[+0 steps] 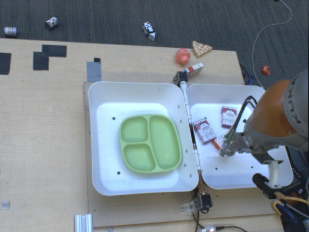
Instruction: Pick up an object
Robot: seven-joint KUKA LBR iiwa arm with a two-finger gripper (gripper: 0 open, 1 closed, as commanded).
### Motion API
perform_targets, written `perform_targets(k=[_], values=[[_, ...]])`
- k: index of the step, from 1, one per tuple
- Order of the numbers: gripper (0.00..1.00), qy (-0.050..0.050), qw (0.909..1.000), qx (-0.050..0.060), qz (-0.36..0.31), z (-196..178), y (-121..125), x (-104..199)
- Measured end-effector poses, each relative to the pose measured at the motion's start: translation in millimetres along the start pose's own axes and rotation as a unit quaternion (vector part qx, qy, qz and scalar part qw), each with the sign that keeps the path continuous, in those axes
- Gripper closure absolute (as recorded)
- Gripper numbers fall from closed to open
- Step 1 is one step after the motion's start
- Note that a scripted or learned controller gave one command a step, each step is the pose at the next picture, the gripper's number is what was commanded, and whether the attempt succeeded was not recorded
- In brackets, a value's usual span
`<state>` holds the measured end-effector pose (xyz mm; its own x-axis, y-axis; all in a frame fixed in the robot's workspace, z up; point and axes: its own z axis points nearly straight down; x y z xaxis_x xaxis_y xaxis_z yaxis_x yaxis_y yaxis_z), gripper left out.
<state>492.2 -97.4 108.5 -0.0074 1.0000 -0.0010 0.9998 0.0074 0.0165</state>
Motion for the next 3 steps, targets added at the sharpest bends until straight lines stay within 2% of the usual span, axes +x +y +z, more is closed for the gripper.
perform_targets(k=[1,2,3], values=[[0.00,0.000,1.0000,0.000,0.000,0,0,0],[0.00,-0.001,1.0000,0.005,0.003,22,-4,13],[1.00,-0.001,1.0000,0.001,0.001,10,-2,14]])
